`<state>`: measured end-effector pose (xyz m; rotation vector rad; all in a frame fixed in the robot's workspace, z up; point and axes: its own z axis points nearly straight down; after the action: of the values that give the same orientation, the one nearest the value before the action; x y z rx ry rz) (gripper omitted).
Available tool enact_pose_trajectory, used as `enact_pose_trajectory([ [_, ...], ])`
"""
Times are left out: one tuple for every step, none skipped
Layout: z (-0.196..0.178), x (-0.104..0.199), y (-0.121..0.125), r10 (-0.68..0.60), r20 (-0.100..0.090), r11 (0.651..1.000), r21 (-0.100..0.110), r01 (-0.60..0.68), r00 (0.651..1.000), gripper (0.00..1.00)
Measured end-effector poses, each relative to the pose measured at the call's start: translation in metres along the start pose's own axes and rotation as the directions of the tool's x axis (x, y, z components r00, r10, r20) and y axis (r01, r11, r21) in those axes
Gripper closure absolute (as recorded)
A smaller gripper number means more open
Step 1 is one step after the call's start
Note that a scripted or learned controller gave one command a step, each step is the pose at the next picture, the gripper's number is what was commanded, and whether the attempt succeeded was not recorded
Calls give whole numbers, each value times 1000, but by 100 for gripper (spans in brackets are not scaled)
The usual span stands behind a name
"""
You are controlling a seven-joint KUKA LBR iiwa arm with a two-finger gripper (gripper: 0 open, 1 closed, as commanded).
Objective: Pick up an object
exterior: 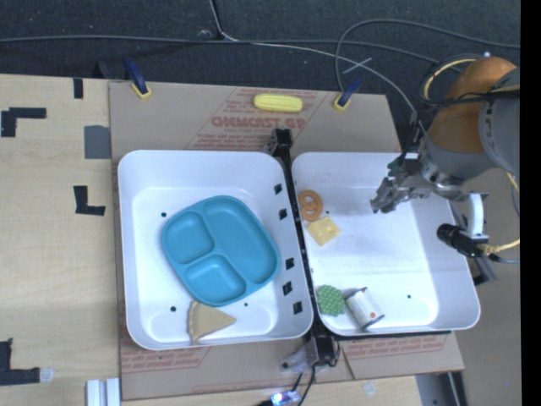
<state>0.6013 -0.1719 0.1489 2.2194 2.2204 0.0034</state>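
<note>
The right bin [423, 260] holds an orange ring [310, 203], a yellow block [324, 231], a green round piece [330, 299] and a small white can with a red band [364, 308]. My gripper [388, 197] hangs over the bin's upper right part, well right of the ring and the yellow block, with nothing visible between its tips. In the left bin [139, 227] lie a blue divided plate [221, 249] and a tan wedge [207, 320].
A yellow banana-shaped piece [277, 103] lies on the cardboard behind the bins. Blue clamps [135, 78] [347, 91] hold the cardboard's back edge. Cables run across the dark floor at the top. A black divider [292, 227] separates the bins.
</note>
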Motion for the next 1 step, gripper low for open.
enact_pose_trajectory([
  [-44, 4, 4, -2, 0, 1000, -1, 2, 1000, 100],
])
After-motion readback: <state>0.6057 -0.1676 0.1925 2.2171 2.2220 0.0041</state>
